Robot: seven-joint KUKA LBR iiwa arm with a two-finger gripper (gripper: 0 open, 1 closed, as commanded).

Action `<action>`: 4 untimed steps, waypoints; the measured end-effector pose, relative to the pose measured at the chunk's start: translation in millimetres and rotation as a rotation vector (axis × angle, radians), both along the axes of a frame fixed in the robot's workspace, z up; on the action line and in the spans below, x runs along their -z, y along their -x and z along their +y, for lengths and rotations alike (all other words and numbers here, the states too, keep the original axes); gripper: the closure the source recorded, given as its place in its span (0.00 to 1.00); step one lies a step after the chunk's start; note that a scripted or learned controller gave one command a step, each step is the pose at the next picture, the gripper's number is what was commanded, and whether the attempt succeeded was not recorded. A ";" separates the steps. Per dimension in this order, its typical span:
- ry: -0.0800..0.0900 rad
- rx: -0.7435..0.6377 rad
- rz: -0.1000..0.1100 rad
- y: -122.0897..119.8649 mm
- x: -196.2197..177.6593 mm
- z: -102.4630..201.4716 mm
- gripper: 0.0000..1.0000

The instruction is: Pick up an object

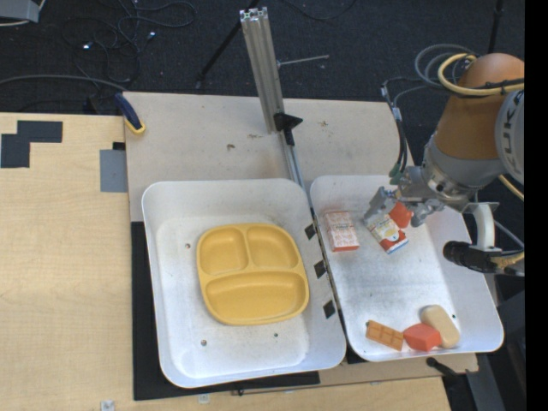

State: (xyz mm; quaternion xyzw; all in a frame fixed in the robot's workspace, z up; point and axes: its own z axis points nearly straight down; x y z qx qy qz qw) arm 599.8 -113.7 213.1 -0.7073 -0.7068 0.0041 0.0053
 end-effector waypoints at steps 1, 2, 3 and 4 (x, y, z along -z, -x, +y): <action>0.002 -0.001 -0.012 -2.6 -6.2 -0.2 0.00; 0.000 -0.004 -0.004 -8.3 53.6 6.1 0.00; 0.000 -0.001 -0.005 -3.2 98.3 9.2 0.00; -0.002 -0.001 -0.025 -9.5 115.0 10.3 0.00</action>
